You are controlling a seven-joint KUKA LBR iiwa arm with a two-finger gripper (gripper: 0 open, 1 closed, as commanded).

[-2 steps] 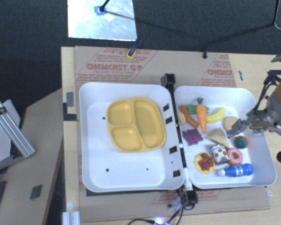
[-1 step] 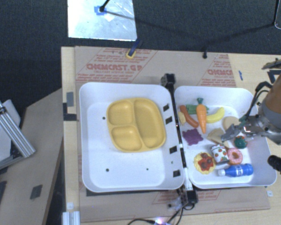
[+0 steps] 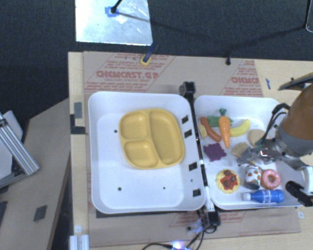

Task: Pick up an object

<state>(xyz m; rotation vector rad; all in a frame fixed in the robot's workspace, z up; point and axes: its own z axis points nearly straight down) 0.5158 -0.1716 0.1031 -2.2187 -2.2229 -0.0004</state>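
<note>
Fingers of the gripper [image 3: 254, 155] are sitting low in the right bin [image 3: 261, 104]; whether they are released or clenched cannot be told, as the metal parts are blurring into the toys. Nothing is visibly lying between them. Around the gripper are lying a carrot [image 3: 225, 130], banana [image 3: 240, 127], purple grapes [image 3: 214, 151], pizza slice [image 3: 227, 180], donut [image 3: 271, 179] and blue bottle [image 3: 263, 196]. A yellow tray [image 3: 150, 138] is resting in the left bin [image 3: 101, 155].
</note>
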